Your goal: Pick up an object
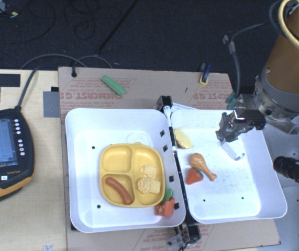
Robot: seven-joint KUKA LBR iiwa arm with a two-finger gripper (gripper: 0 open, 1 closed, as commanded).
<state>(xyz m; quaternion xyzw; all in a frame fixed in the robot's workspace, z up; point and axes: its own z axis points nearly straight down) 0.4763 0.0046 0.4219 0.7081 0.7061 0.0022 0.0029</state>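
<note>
Now the gripper (235,151) hangs over the upper part of the right bin (264,203), and I cannot tell its state; nothing is seen in it. The drumstick (202,166) lies near, toward the left, touching a red piece (194,177). I judge this is the approach step: next it should move left and descend on the drumstick.

Printed in faded red on the cardboard sheet (139,90) under the bins — upside down, roughly "CHEMCOZT. GA". Same print repeated near the right edge. Nothing else legible.
</note>
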